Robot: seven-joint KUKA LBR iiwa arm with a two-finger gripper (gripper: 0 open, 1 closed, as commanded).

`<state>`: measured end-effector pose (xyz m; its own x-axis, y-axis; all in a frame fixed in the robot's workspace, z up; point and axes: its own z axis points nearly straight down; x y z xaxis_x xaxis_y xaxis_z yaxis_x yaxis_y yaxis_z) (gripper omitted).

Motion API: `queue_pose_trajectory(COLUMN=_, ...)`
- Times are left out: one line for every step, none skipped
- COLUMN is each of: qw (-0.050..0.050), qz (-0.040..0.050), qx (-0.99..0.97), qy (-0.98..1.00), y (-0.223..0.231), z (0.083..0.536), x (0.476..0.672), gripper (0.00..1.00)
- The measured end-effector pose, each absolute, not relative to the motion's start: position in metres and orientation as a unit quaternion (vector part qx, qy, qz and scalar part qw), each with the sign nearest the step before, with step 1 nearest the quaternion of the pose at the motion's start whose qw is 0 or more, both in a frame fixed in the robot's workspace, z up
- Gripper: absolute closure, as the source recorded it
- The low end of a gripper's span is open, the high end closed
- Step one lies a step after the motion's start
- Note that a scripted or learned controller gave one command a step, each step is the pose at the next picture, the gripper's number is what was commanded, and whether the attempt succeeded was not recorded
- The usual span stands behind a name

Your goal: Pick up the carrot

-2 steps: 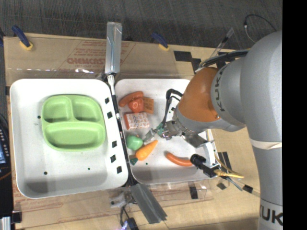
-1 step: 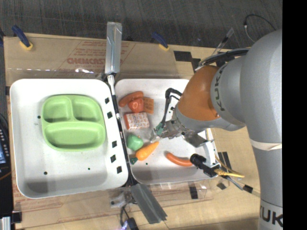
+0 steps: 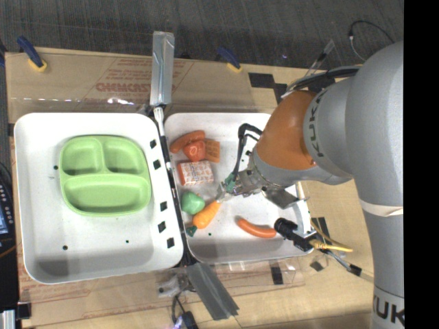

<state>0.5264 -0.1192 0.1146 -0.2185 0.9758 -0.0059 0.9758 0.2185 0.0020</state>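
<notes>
The carrot (image 3: 206, 213) is a short orange piece with a small green tip at its lower left end. It lies slanted on the floor of the right bin (image 3: 226, 249), near that bin's left wall. My gripper (image 3: 229, 186) hangs just above and to the right of the carrot's upper end, very close to it, under the orange wrist band (image 3: 291, 139). Nothing shows the carrot lifted off the bin floor.
A green rounded item (image 3: 193, 201) touches the carrot's upper left side. A small printed box (image 3: 197, 173), red and orange food pieces (image 3: 194, 146) and a red-orange sausage (image 3: 256, 228) also lie in the right bin. The left bin (image 3: 34, 184) holds a green divided plate (image 3: 105, 174).
</notes>
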Motion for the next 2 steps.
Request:
queue_pose_trajectory(qw=-0.002, qz=-0.0006, qx=0.62, qy=0.784, y=-0.139, z=0.133, x=0.498, gripper=1.0)
queue_pose_trajectory(qw=-0.002, qz=-0.0008, qx=0.733, qy=0.68, y=-0.138, z=0.091, x=0.501, gripper=1.0)
